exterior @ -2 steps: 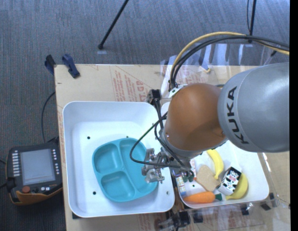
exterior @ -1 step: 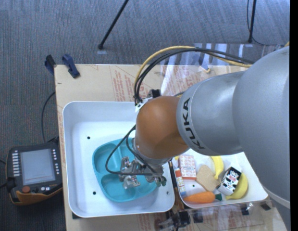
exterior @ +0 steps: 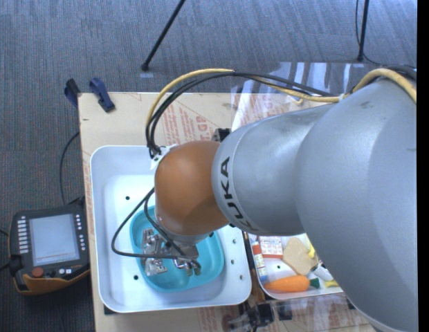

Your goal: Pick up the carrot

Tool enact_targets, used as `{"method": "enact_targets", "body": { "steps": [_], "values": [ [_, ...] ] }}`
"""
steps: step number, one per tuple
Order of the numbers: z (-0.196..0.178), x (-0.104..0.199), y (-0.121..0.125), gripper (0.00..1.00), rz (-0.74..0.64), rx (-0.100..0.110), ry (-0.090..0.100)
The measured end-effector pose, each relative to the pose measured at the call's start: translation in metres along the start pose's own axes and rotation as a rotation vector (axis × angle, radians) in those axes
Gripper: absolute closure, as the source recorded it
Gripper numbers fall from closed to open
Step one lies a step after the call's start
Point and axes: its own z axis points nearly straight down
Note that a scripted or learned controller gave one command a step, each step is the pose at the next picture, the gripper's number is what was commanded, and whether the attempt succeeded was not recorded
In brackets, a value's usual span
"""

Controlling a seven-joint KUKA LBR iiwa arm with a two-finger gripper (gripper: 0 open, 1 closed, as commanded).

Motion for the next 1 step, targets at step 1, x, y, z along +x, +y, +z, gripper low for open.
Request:
{"method": "enact_targets", "body": {
  "steps": [1],
  "values": [
    [-0.0021,-0.0033,0.0214,1.00,-0.033,0.007,-0.002]
  ]
}}
